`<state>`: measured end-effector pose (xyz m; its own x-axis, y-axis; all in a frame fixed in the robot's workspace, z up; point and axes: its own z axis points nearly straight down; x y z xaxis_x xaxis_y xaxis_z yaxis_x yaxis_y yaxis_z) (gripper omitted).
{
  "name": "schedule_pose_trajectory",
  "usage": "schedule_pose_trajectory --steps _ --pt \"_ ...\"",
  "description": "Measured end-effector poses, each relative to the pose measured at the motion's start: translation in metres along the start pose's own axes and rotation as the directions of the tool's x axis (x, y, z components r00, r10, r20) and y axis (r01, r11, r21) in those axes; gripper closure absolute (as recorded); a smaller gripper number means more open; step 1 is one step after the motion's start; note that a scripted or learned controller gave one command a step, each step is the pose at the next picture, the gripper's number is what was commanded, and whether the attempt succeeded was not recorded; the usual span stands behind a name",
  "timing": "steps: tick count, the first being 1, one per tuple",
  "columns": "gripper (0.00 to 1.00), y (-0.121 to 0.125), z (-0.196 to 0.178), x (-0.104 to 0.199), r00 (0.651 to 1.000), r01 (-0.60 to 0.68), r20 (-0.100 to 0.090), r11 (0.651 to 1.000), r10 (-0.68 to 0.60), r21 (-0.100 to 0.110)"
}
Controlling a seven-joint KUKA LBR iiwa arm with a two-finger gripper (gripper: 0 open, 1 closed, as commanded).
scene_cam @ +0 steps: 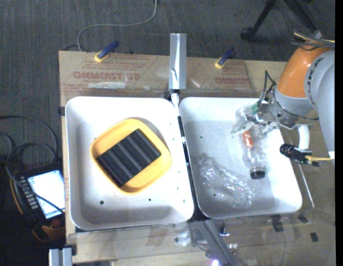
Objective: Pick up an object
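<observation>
Item: clear plastic bottle [253, 153], lying on its side in the right bin [287, 201], dark cap toward the near wall, a red-orange patch of label at its upper end. Location: right half of that bin, directly below the gripper [259, 114].

Tool: the gripper sits at the bottle's upper end, among transparent crinkled material; whether it is spread or pressed together cannot be told, and nothing can be confirmed as held.

Handling note, a judgement: the grasp-and-lift step appears to be in hand. A smooth, round, thin-walled bottle will tend to roll or squirt sideways; closing across the body, square to its long axis, should hold better than at the tapering neck. Lift straight and slowly.

Neighbouring item: crumpled clear plastic film [226, 180], glossy and shapeless, lower left in the same bin, apart from the bottle.

Left bin [77, 148]: yellow tray-like object [132, 154], rounded corners, with a black ribbed insert; rigid and matte

Both bins: white, shallow, smooth
</observation>
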<state>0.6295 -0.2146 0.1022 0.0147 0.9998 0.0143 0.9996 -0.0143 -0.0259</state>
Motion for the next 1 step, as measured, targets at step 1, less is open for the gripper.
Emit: schedule_pose_trajectory --steps 1 --pt "1.0 0.0007 -0.0775 0.085 1.0 0.017 0.015 1.0 -0.017 -0.026"
